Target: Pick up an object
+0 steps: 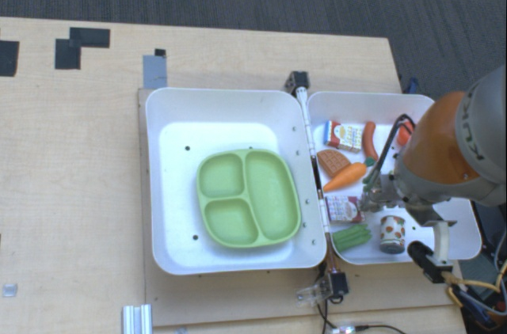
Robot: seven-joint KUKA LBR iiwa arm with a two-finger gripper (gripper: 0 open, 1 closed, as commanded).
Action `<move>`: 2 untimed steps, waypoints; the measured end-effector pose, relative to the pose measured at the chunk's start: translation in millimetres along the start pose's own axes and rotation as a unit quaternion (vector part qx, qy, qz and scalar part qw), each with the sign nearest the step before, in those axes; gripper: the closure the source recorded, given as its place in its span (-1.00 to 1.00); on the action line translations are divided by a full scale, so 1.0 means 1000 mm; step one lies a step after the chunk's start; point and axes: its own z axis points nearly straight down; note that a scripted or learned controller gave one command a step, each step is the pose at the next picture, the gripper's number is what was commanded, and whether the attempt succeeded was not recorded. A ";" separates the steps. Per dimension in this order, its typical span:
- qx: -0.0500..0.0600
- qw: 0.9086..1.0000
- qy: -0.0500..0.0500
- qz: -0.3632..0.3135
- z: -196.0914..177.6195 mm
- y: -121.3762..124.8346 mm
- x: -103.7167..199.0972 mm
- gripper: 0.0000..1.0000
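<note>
The right bin [467, 241] holds several small items: a red-and-white carton [346, 134], a red sausage [369, 138], a brown biscuit-like piece [333, 161], an orange carrot [344, 178], a pink-and-white packet [341, 207], a green vegetable [351, 236] and a small can [391, 233]. My gripper [374, 194] hangs low over the middle of this bin, just right of the carrot and the packet and above the can. The arm's orange band [436, 146] and grey wrist hide the bin's right half.
The left bin [170, 166] holds a light green divided plate [249, 198]. The two bins meet along a ridge [310, 166]. The wooden bench top [71, 190] spreads out to the left, with dark markers [79, 47] at its far edge.
</note>
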 end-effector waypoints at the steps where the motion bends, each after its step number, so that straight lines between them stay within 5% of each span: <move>1: 0.000 1.000 0.001 0.000 0.000 0.000 -0.001 -1.00; 2: 0.000 1.000 0.000 0.000 0.000 0.000 0.000 -1.00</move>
